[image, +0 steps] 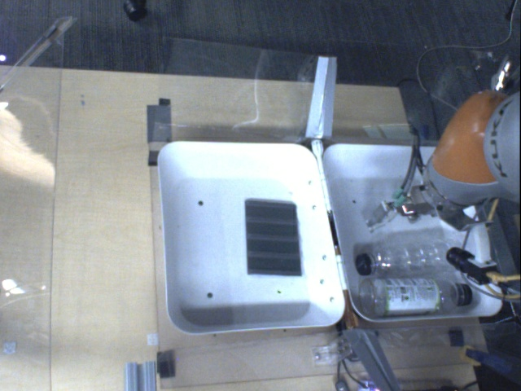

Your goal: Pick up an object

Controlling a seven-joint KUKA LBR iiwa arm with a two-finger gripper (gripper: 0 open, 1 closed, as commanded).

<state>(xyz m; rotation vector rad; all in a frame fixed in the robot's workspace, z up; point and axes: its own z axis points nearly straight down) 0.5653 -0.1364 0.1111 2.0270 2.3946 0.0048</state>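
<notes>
kuka arm (476, 149) comes in from the right, orange band above the wrist sitting over the right bin (358, 165). gripper (399, 210) is low inside that bin, near its middle, pointing left. finger state: cannot tell, the tips are small and blurred against the white floor, and nothing is visibly between them.

2 clear plastic bottles lie on their sides along the near part of the right bin. upper bottle (403, 261) has a black cap at its left end, lies roughly left-right, just below the gripper but apart from it. lower bottle (407, 296) has a pale label with print, dark cap at its right end, lies along the bin's near wall. the 2 bottles are just beside each other, about parallel; whether they touch, cannot tell.

left bin (187, 218) holds a dark ribbed rectangular pad (273, 237), flat, near the centre of the floor, 4 ridges visible. a metal divider bar (320, 100) runs up from the gap between the 2 bins. both bins sit on a light wooden bench (89, 243). cables (484, 271) hang by the arm at the right bin's right edge.
</notes>
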